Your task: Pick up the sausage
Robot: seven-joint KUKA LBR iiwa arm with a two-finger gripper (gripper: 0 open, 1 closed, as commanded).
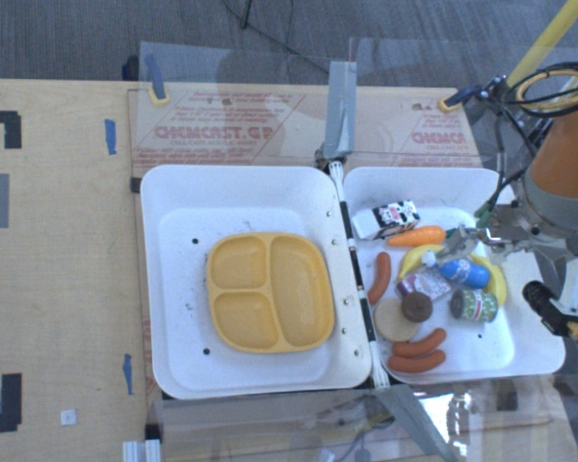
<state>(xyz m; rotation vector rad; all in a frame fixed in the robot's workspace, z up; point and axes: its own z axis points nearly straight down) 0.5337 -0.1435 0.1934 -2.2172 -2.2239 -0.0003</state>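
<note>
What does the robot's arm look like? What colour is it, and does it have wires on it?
The arm comes in from the right. It is grey metal with a big orange band above the wrist. Yellow and black cables loop over its top, with a bit of blue near them. The gripper at its tip is small, silvery grey and thin.

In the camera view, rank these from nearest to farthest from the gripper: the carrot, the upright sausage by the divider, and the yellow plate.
Measured from the gripper:
1. Carrot, just to its left in the right bin.
2. Upright sausage, further left beside the divider.
3. Yellow plate, in the left bin.
</note>
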